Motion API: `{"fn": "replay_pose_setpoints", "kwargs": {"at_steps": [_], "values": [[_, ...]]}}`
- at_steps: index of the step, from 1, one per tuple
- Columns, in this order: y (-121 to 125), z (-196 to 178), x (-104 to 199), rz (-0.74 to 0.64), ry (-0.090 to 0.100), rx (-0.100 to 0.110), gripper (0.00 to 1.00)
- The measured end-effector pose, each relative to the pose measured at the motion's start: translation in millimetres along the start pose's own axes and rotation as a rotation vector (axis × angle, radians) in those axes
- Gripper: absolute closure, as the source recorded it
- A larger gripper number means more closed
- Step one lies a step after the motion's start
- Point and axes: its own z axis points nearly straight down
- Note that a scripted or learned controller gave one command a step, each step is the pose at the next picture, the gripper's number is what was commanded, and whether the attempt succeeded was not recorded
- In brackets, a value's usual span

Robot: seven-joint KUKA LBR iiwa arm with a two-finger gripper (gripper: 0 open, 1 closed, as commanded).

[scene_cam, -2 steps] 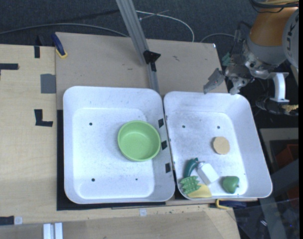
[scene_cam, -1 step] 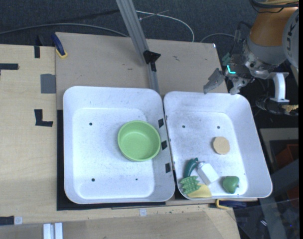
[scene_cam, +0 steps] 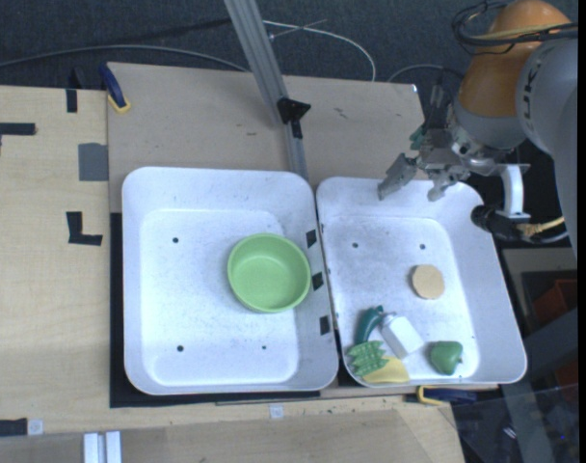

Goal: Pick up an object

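Hand (scene_cam: 415,183) spread wide, holding nothing, above right bin's (scene_cam: 486,258) far rim.
Tan disc (scene_cam: 428,282), round with no long axis, lies flat mid-bin; open floor surrounds it.

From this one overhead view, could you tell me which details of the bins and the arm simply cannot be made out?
- Cluster in the right bin's near corner: the brush, white block and yellow piece overlap, so their full shapes are hidden.
- Green toy: too small to identify.
- Tan disc: blurred; its material is unclear.
- Green bowl in the left bin: whether it is fully round underneath is hidden.
- Gripper: open above the far rim; its height over it is unreadable.
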Motion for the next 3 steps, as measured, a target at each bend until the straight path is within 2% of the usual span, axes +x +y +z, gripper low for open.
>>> {"fn": "replay_pose_setpoints", "kwargs": {"at_steps": [2,3], "values": [[-1,120,2,0.0,0.0,0.001,0.0],[1,106,2,-0.001,0.0,-0.004,1.0]]}}
